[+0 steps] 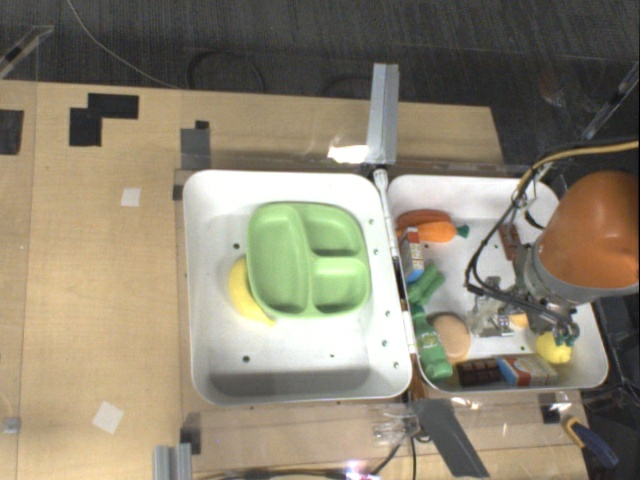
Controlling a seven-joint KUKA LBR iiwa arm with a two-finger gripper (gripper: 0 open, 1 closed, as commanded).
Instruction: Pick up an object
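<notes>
Right bin [600, 363] holds the arm's lowered tool [515, 320]; grip state unclear.

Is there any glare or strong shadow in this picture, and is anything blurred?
Camera view: bright glare on the bench just behind the bins; a soft shadow along the left bin's near wall; the orange band looks slightly blurred; the small items are indistinct.

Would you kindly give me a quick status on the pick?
Gripper low in right bin, fingers hidden. Nothing seen held. Yellow toy and egg close beside it.
</notes>
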